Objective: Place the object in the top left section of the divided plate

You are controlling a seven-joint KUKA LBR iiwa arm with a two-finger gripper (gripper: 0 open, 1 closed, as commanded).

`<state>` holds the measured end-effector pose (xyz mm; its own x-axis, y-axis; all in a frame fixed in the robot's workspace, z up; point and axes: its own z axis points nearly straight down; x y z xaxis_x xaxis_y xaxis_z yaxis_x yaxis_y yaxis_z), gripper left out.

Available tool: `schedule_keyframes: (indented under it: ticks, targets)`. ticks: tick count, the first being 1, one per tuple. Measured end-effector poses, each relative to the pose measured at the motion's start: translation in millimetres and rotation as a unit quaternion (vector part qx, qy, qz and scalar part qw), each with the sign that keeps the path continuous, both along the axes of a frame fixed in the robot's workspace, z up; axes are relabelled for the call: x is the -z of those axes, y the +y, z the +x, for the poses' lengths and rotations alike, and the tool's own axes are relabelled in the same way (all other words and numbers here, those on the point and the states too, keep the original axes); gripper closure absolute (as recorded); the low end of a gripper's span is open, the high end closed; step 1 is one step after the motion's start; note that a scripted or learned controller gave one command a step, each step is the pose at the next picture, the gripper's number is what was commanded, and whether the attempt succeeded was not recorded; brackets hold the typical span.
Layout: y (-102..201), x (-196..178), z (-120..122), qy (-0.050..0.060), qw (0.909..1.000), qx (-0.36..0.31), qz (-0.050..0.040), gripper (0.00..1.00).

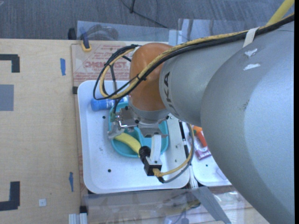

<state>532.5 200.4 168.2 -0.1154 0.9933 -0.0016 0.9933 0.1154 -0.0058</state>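
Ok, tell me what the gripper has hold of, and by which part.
Cannot be told: the arm covers the gripper over the teal divided plate. A banana lies on the plate.

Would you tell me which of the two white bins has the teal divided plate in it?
The left bin, the one under the arm's wrist, holds the teal plate with a yellow banana-like object on it. The right bin is mostly hidden behind the arm.

A teal divided plate [122,146] lay in the left white bin, toward its right side, largely hidden under the arm's wrist. A yellow, banana-like object [128,141] rested on the plate's near-left part, lying at a slant, its far end covered.
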Motion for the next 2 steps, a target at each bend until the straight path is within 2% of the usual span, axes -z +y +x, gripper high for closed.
schedule_keyframes:
  ticks: [1,2]
  targets:
    - [-4,-7,2,0.001,1.0000,0.004,-0.0006,1.00]
    - [-60,-81,-22,-0.001,0.9990,-0.045,0.0002,1.00]
